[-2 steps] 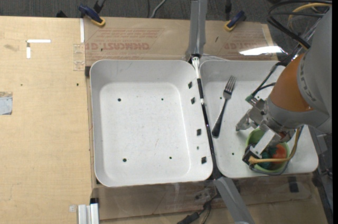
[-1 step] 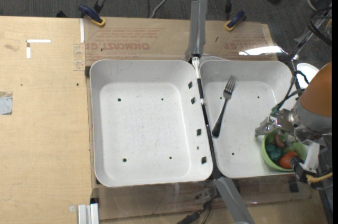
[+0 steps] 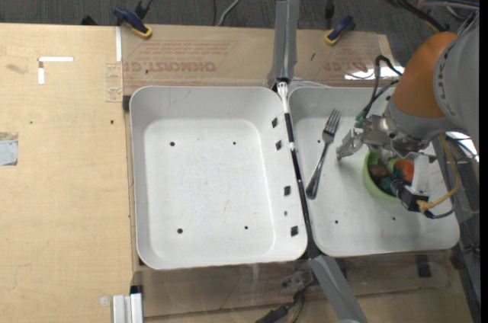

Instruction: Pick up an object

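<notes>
Right bin (image 3: pixel 358 234) front rim nearest, holding fork (image 3: pixel 321 152) and green bowl (image 3: pixel 379 178). Gripper (image 3: pixel 364 140) above bowl, fingers' state unclear. Fork: stiff, light, slippery; grab mid-handle.

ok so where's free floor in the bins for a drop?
Left bin: whole floor bare, wall to wall. Right bin: bare strip along the near wall below the fork. Crowded at its right side, where the gripper sits by the green bowl.

At the frame's right, the gripper (image 3: pixel 357 147) hangs low in the right bin (image 3: pixel 343 230) — just beside a green bowl (image 3: pixel 377 178); a grey fork (image 3: pixel 323 151) lies left of it.
</notes>
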Controlling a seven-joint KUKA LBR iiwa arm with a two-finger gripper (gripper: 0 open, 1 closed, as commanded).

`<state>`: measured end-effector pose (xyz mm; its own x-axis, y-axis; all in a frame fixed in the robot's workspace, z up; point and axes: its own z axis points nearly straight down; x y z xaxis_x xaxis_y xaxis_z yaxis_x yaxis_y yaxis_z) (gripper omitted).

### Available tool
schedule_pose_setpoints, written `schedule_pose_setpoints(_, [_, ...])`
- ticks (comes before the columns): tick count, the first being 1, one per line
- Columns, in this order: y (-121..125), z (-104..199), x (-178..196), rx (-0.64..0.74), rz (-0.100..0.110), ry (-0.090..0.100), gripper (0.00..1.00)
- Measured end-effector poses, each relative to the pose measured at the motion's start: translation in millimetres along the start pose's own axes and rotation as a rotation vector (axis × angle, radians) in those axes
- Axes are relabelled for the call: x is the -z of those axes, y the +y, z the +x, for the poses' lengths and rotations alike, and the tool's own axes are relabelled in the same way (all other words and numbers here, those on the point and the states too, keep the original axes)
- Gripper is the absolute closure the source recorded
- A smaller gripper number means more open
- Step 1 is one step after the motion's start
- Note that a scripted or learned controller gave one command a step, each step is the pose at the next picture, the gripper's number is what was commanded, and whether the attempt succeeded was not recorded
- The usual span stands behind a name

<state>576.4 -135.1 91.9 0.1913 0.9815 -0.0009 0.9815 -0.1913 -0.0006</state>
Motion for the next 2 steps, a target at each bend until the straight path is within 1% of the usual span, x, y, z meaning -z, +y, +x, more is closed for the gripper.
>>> schedule_pose_setpoints(1, [-84, 28, 0, -0.019, 0.001, 0.001, 0.0])
schedule_pose_setpoints(2, [73, 54, 0, -0.321, 0.001, -0.001, 0.0])
